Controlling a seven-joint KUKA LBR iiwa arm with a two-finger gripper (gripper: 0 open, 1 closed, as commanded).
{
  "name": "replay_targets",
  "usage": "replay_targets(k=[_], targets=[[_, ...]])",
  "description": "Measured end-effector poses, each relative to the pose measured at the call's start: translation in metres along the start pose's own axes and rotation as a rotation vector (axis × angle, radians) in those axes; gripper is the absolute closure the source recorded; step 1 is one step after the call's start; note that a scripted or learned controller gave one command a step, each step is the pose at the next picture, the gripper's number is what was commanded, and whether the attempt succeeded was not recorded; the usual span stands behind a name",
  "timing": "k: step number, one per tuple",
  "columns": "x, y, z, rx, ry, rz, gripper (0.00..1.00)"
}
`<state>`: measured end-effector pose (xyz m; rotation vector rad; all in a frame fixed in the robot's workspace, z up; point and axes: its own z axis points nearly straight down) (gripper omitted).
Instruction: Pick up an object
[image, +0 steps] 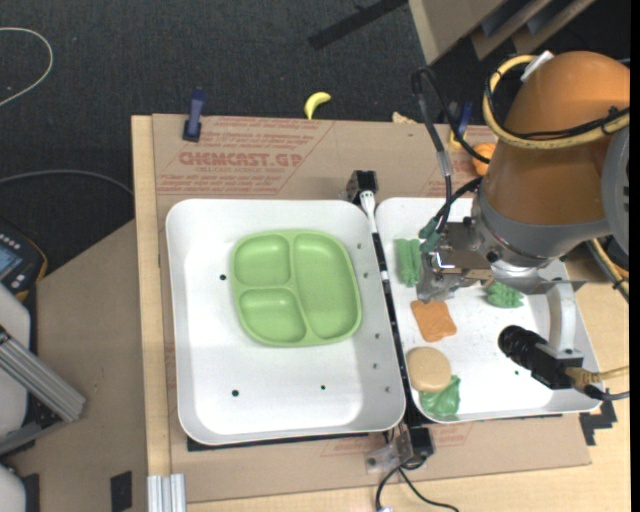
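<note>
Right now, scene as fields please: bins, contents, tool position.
left bin: green divided plate, about the middle
right bin: five loose items
green strip: by the right bin's left wall
orange flat piece: below the strip in the view
tan round piece: near corner, lying partly on green leaf
green lump: right of the tool, partly behind the arm
tool: over the right bin, between green strip and orange flat piece
grasp: cannot tell
</note>
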<state>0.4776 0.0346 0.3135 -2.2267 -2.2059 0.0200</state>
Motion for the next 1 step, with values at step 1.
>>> replay_targets(k=[1], targets=[[-0.0167,0.0015,-0.0634,-0.02,0.004,-0.009,1.0]])
